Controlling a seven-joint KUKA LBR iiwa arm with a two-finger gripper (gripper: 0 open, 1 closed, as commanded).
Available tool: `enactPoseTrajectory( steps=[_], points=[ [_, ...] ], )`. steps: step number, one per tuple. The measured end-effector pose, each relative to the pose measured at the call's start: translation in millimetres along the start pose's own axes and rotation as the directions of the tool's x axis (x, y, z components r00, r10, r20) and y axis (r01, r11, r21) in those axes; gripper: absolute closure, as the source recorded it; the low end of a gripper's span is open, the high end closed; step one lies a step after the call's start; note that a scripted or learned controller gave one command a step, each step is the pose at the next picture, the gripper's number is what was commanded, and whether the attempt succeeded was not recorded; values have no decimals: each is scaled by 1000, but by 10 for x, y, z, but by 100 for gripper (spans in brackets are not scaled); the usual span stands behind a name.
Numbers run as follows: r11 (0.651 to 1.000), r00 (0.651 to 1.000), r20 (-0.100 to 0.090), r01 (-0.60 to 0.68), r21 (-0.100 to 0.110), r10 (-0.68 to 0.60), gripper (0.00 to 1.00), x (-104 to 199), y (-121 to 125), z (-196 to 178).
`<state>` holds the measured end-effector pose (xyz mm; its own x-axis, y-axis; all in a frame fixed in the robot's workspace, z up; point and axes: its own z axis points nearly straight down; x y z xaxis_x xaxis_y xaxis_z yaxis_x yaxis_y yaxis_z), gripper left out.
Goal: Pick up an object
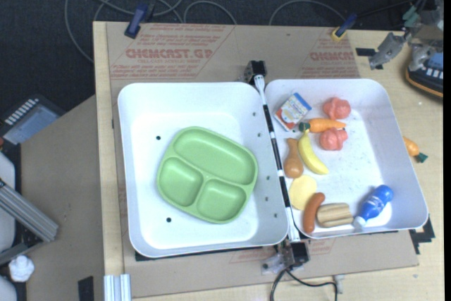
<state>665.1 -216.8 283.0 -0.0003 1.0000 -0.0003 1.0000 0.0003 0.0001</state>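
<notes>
- You have two white bins: the left bin and the right bin, the right one dusted with dark specks.
- Your divided plate is light green.
- The banana is yellow, the carrot orange with a green tip.
- Two lumpy pieces are pinkish red.
- The bottle is blue with a white cap end.
- The sausage is red-orange, the bread roll tan.
- The small packet is white with blue and red print.
- The bench is pale brown with red lettering.
</notes>
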Motion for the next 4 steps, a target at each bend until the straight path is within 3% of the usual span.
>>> enactPoseTrajectory(
  steps=[1,2,3,4],
  points=[
    [1000,1000,-2,1,3,-1,0,442,-92,1403],
    [1000,1000,-1,0,3,0,0,369,-75,1992],
    [1000,1000,-1,1,-1,-1,0,681,17,1980],
    [1000,1000,1,2,-4,-2,100,679,29,1856]
  ],
)
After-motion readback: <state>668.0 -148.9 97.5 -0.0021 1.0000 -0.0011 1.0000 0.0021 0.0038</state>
